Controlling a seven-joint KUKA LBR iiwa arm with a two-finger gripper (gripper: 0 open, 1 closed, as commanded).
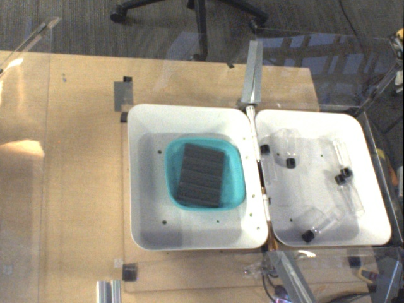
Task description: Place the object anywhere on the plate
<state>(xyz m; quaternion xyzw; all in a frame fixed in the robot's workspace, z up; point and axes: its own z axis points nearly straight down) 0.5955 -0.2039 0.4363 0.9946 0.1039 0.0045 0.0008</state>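
Note:
A teal square plate (pixel 236 182) lies in the middle of the left white bin (pixel 145 188). On the plate rests a dark grey ribbed block (pixel 201 175), lying flat and slightly turned, covering most of the plate's centre. In the right white bin (pixel 372 169) lie several clear plastic tubes with black caps, among them one near the right wall (pixel 344 172) and one near the front (pixel 317 225).
A metal divider post (pixel 252 74) rises from the gap between the two bins at the back. The wooden bench (pixel 63 169) stretches to the left. An office chair base (pixel 199 8) stands on the carpet beyond the bench. Clear shield panels stand at the right.

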